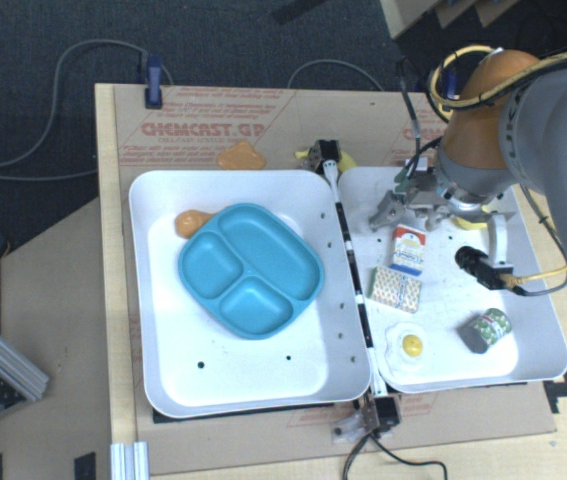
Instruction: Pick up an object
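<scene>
My gripper (415, 204) hangs over the back of the right bin (533, 353), just above a small red, white and blue carton (409, 248). In front of the carton lies a flat patterned packet (397, 289). A toy fried egg (409, 345) rests near the bin's front edge, and a green and grey can (487, 329) lies on its side at the front right. A bit of something yellow (472, 224) shows under the wrist. The left bin (163, 368) holds a blue divided plate (251, 268), with an orange piece (191, 223) tucked at its back left edge.
The grey arm with its orange band (483, 118) covers the right bin's back right corner. An orange scrap (241, 155) lies on the cardboard behind the left bin. A ridge (353, 278) divides the two bins.
</scene>
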`<state>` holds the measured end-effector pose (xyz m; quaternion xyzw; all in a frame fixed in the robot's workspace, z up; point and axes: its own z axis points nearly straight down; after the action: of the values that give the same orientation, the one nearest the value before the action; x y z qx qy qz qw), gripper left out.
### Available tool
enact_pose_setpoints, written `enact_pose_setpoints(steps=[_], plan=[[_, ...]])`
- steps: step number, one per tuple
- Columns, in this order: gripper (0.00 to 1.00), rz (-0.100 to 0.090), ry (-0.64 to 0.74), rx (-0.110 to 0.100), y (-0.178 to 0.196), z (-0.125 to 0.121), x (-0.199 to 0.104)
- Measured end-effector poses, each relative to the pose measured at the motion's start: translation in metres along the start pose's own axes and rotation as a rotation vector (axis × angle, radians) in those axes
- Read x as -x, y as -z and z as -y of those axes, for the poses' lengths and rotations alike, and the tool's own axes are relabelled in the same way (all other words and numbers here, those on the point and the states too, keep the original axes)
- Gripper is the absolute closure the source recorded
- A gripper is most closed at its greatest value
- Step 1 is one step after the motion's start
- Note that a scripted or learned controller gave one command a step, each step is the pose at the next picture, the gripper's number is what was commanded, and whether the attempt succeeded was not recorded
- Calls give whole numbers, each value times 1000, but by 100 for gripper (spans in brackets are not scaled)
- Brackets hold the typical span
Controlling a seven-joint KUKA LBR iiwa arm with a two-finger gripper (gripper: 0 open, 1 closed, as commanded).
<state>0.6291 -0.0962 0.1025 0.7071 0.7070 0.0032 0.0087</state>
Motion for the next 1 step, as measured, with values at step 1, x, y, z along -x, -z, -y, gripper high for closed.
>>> enact_pose_setpoints(steps=[1], plan=[[0, -2, 0, -3, -12, 1, 5]])
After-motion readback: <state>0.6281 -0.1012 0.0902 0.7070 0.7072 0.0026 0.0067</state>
